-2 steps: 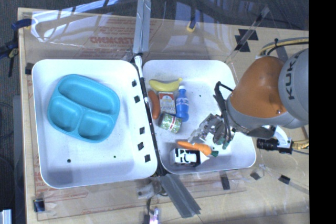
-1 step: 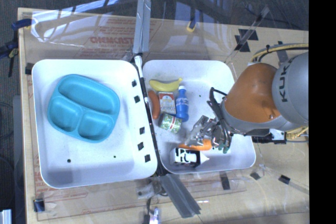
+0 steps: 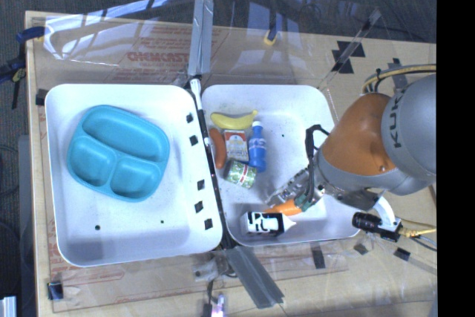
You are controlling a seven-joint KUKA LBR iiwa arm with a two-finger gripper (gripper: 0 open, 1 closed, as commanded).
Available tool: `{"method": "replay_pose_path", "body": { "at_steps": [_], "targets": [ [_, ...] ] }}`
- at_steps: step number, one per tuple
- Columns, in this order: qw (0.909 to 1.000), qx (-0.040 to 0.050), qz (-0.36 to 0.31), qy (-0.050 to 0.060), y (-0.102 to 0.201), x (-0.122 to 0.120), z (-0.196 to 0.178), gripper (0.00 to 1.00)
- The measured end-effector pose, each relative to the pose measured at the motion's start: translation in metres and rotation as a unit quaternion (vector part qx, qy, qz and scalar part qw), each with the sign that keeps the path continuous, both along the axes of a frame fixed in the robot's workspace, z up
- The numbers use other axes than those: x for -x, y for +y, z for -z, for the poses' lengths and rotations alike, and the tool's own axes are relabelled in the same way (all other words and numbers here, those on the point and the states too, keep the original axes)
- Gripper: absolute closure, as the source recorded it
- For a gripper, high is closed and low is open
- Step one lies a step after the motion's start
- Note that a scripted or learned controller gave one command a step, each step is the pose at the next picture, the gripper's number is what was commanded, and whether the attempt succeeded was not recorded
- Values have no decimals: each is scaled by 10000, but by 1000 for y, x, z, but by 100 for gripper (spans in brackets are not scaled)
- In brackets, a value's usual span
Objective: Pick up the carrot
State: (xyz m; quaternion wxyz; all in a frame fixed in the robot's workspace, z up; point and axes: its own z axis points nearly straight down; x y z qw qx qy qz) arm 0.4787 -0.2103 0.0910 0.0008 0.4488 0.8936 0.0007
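The carrot, orange with a green top, lies near the front edge of the right bin, just right of a black and white object. My gripper is down in this bin, right over the carrot's green end and touching or almost touching it. The grey and orange wrist hides what lies behind it. The view does not show whether the carrot is held.
The right bin's left half holds a banana, a reddish-orange sausage-shaped item, a small red and white box, a blue bottle and a green can. A blue divided plate sits in the left bin.
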Motion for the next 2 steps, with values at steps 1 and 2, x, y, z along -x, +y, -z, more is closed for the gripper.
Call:
{"method": "replay_pose_path", "body": {
  "at_steps": [1,2],
  "targets": [
    [9850,2,-1723,11,0,0,-54,0],
    [9927,1,-1203,11,1,-40,0,0]
  ]
}}
